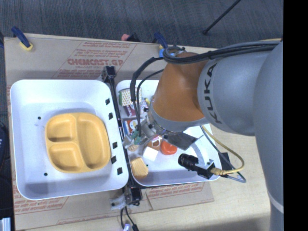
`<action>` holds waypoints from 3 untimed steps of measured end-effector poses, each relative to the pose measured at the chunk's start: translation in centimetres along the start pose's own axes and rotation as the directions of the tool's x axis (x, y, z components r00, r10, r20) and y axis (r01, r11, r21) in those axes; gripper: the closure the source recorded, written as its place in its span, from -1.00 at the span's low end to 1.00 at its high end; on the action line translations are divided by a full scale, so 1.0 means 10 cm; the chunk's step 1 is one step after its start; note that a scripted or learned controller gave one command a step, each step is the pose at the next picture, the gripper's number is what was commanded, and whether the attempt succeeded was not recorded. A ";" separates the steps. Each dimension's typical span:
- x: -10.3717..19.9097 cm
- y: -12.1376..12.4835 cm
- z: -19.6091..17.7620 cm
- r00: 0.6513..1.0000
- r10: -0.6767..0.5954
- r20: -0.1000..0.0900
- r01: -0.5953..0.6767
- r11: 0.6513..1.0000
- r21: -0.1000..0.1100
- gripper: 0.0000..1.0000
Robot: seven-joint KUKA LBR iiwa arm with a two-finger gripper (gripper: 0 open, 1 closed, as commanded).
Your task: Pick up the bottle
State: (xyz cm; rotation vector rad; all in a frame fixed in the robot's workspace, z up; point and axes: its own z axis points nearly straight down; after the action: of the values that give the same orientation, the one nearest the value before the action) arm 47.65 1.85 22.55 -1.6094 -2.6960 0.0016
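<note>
The grey arm [240, 90] sweeps in from the right of the frame, and its orange band [180, 93] hangs low over the right bin [168, 179], covering most of that bin's middle. The end effector [138, 139] sits below the band, down among the clutter by the bin's left wall, close to the divider between the two bins. It is a tangle of metal and cable from this angle, so whether it is spread or pressed together, I cannot tell, and nothing can be seen pinched in it.

Where is the bottle? I cannot pick it out for certain in that pile. Just to the right of the end effector lies a small orange object [168, 148], with a white block [150, 154] touching its left side. A tan piece [139, 168] lies just below, near the bin's lower left corner. Printed packets [130, 112] line the left wall above the end effector.

Over on the left, the other bin [29, 97] holds a yellow divided tray [77, 141], lying flat and well apart from the arm. Both bins rest on the tabletop [86, 57].
</note>
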 end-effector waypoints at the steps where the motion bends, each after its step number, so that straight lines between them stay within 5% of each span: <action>1: 0.69 0.36 0.34 0.992 -0.123 -0.001 0.123 0.992 0.003 1.00; 2: 0.72 0.39 -0.41 0.801 -0.598 0.003 0.598 0.801 -0.001 1.00; 3: 1.27 0.68 0.24 0.692 -0.722 -0.001 0.722 0.692 0.002 1.00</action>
State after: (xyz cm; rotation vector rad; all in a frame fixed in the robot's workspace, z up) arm 47.57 16.24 20.10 -0.4226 -3.1101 0.0028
